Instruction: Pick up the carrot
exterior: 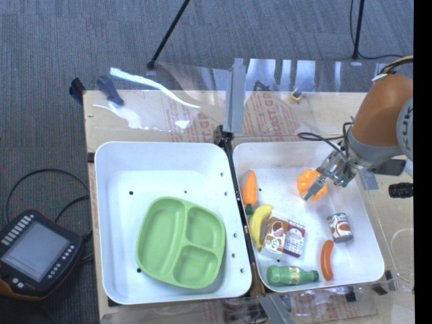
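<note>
The carrot (pixel 250 186) is a short orange cone lying along the left wall of the right bin (pixel 374 245), with a small green end toward the banana. My gripper (pixel 318 184) hangs over the upper right part of that bin, well to the right of the carrot. It sits right against a round orange fruit (pixel 307 181), partly covering the fruit's right side. Nothing shows the carrot in the gripper's hold.
Just below the carrot lies a yellow banana (pixel 258 223). A snack packet (pixel 284 238), a small can (pixel 339 227), a reddish sausage (pixel 327 259) and a green bottle (pixel 290 275) fill the bin's lower half. The left bin (pixel 111 181) holds a green divided plate (pixel 181 241).
</note>
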Robot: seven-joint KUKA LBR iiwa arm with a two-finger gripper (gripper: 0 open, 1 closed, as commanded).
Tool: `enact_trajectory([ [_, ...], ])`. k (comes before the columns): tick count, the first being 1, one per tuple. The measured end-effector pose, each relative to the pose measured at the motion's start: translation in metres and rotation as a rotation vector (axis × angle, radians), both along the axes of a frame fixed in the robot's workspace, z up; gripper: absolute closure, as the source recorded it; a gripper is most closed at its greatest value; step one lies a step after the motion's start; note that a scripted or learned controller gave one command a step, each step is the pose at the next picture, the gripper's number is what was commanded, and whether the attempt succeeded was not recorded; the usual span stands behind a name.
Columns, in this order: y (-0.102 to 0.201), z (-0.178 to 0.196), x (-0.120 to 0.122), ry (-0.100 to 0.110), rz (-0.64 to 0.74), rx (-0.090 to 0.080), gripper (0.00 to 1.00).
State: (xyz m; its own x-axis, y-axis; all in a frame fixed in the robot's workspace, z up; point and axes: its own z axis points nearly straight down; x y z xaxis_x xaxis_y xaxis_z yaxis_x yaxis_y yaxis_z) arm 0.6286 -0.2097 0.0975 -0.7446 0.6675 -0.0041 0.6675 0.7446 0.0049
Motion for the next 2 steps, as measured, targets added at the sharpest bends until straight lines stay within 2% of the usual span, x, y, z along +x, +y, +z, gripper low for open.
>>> enact_trajectory([
  [1,0.032,0.111,-0.052,0.007,-0.003,0.001,1.00],
  [2,0.050,0.237,-0.017,0.007,-0.218,0.000,1.00],
])
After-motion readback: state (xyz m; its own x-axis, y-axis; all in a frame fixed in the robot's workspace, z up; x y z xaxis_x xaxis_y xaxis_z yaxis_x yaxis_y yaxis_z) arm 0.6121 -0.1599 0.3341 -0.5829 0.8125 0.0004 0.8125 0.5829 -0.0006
